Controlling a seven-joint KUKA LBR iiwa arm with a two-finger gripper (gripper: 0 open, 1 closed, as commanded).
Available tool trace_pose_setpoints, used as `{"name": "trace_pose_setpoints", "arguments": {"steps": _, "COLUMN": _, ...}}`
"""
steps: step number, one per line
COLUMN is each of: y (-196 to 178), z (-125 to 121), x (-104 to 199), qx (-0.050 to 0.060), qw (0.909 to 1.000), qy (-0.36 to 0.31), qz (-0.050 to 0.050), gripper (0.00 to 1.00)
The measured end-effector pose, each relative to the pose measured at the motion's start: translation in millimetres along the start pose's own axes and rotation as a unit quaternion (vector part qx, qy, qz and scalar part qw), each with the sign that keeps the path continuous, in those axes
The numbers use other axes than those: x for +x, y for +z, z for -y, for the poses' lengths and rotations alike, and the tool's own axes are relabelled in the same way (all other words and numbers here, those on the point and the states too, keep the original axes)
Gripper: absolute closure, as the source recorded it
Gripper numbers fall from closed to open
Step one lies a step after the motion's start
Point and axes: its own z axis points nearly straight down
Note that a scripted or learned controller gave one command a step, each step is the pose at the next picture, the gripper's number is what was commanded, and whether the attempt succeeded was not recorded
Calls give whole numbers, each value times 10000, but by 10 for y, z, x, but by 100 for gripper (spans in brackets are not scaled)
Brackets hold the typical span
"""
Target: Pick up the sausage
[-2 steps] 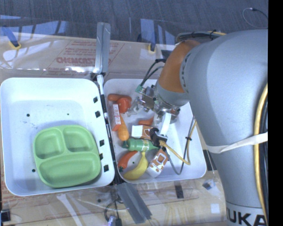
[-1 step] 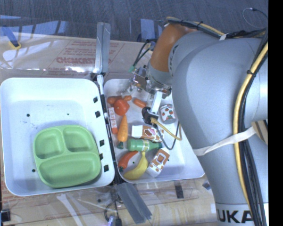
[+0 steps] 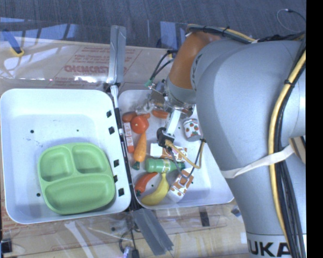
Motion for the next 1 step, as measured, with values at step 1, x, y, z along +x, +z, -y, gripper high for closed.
{"name": "trace_pose_setpoints", "arguments": {"steps": 1, "y": 76, "z": 145, "x": -149, "qx": 89, "qw": 9951, "qy": 979, "qz": 30, "gripper": 0}}
